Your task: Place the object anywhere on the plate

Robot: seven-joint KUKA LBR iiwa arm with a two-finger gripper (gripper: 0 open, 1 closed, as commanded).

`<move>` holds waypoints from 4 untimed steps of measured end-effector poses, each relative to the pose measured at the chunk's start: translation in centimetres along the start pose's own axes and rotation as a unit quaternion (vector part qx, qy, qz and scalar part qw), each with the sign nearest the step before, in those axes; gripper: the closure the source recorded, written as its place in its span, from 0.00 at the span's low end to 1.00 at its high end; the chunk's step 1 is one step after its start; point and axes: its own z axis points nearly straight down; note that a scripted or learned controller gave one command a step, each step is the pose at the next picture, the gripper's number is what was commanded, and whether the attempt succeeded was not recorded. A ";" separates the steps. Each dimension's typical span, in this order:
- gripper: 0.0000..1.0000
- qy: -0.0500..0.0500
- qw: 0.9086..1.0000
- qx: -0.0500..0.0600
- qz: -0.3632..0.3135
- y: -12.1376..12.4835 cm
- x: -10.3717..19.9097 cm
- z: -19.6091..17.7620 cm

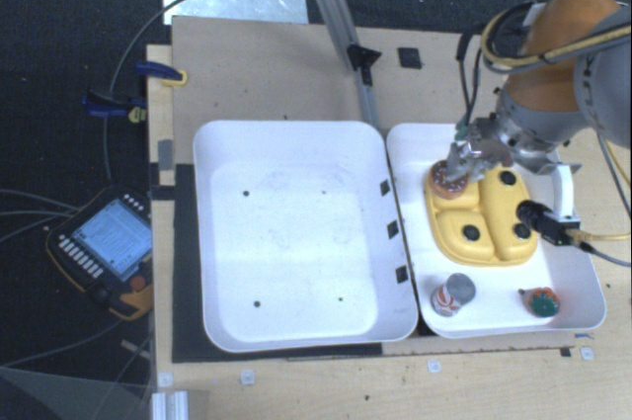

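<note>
A yellow plate [491,220] with dark spots lies in the right bin [415,210]. At its upper left corner there is a small round brown and pink object [449,184]. My gripper [460,161] hangs directly over that object, touching or almost touching its top. The gripper's body hides the contact, so I cannot tell whether the object is held or just resting on the plate.
A grey and red can-like object [453,294] and a small green and orange toy [540,302] lie near the right bin's front edge. The left bin [212,210] stands alongside. A slanted metal pole [336,3] rises behind the bins. A teach pendant [104,245] lies far left.
</note>
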 end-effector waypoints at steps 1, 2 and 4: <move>1.00 0.000 1.000 0.000 0.000 -1.7 4.5 -0.9; 1.00 0.000 1.000 0.001 0.000 -3.6 9.8 -1.6; 1.00 0.000 1.000 0.000 0.000 -4.6 20.6 -1.2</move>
